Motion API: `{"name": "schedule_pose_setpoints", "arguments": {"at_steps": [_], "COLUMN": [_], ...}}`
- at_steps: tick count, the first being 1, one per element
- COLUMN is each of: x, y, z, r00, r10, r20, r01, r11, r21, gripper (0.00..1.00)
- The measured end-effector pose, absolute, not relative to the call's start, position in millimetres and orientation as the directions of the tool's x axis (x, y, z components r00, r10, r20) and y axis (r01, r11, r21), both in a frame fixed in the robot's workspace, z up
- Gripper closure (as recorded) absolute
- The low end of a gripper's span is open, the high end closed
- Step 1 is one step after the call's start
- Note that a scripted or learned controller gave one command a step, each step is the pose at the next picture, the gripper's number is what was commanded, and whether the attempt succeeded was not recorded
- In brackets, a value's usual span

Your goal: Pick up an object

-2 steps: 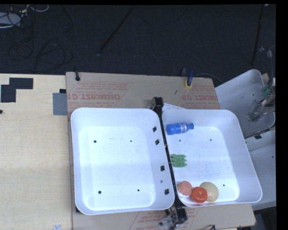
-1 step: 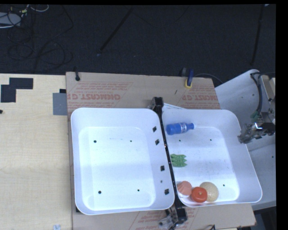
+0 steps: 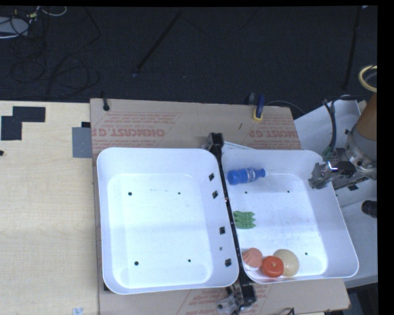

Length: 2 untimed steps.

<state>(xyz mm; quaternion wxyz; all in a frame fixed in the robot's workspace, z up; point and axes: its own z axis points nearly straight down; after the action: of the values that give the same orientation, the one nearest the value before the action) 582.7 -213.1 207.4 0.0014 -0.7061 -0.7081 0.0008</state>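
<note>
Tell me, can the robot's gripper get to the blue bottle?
Probably yes. The gripper sits at the right bin's edge, and the blue bottle lies alone with nothing between them.

White right bin (image 3: 289,215) lies just beside the gripper (image 3: 323,174), its rim right at it. White left bin (image 3: 160,221) is farther from the gripper, touching the right bin's far side. Black clip (image 3: 215,141) sits at the seam between the bins. Printed cardboard sheet (image 3: 160,126) lies under both. Blue-yellow clamp (image 3: 259,108) is on the cardboard edge, near the gripper, up-view. Pale wooden bench top (image 3: 43,215), grey square (image 3: 80,141) and black tape shapes (image 3: 21,120) are well apart, beyond the left bin. Dark floor with cables (image 3: 37,18) is farthest.
</note>
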Motion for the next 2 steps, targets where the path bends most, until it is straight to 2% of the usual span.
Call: {"name": "schedule_pose_setpoints", "arguments": {"at_steps": [1,2], "x": [646.1,645.8], "y": [-213.1,-165.6], "z": [162.2,279.4], "r00": [-0.003,-0.006], "r10": [1.000,1.000], "r20": [-0.001,-0.001], "r01": [1.000,1.000], "r11": [0.003,0.006], "r21": [0.001,0.009], "gripper": [1.00,1.00]}}
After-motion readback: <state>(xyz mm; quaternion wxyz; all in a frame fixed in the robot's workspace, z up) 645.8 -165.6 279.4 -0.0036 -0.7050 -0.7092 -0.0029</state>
